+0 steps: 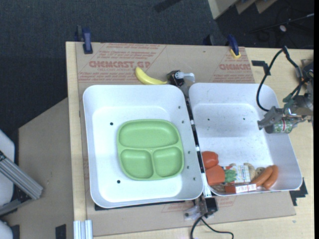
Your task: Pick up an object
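The toy food lies heaped in the near corner of the right bin: a red pepper, a sausage, a small packet. All look light, hard and slick; the sausage seems best pinched across its middle. Whether the jaws of the gripper at the bin's right wall are open, I cannot tell.

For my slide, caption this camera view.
Gripper at the right bin's edge; toy food piled in its near corner, green divided plate in the left bin.
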Motion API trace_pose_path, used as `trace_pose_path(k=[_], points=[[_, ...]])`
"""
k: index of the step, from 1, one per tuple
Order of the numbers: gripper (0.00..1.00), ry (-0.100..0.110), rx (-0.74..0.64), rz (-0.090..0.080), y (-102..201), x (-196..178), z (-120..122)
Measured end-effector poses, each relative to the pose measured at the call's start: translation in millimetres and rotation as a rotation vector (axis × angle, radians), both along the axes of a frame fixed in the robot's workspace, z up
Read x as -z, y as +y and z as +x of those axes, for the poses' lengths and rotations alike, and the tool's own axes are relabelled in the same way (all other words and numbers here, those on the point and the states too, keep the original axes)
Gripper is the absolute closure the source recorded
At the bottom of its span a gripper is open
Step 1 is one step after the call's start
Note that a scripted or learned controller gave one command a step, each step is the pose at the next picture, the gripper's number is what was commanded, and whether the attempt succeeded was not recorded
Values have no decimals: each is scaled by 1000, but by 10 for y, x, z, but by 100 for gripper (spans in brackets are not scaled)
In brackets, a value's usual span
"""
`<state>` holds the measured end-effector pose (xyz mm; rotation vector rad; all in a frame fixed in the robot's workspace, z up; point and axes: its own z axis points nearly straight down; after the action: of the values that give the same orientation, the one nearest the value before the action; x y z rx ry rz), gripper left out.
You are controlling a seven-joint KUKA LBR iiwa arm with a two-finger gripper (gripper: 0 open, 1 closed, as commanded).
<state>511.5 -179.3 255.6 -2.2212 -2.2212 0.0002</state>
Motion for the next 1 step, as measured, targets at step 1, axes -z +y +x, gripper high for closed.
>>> trace_pose_path(k=[1], points=[[0,-5,-1,-4,-464,1054,683]])
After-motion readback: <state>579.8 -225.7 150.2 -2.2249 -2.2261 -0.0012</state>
